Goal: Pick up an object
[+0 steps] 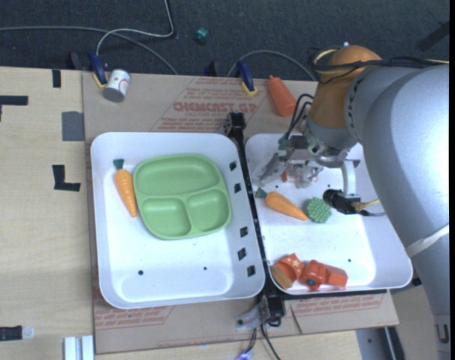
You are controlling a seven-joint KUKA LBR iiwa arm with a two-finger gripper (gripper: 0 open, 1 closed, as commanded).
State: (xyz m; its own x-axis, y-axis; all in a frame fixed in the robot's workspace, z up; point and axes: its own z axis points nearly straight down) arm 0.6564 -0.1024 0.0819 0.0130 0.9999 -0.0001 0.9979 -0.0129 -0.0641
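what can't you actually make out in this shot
- End effector, camera view: fingers blur into the metal parts around them, so open or shut is unclear, as is whether it touches the right bin.
- Red and orange toys at the right bin's near edge: piled together, too small to identify.
- Far right of that bin: covered by the grey arm.
- Small can above the left bin: label too small to read.

Setting: robotics lab | Evidence: cardboard-covered table (205, 107) with clamps (246, 81) at 12 o'clock; loose cables (137, 36); black tape markers (62, 178) at 9 o'clock; toy food (310, 274)
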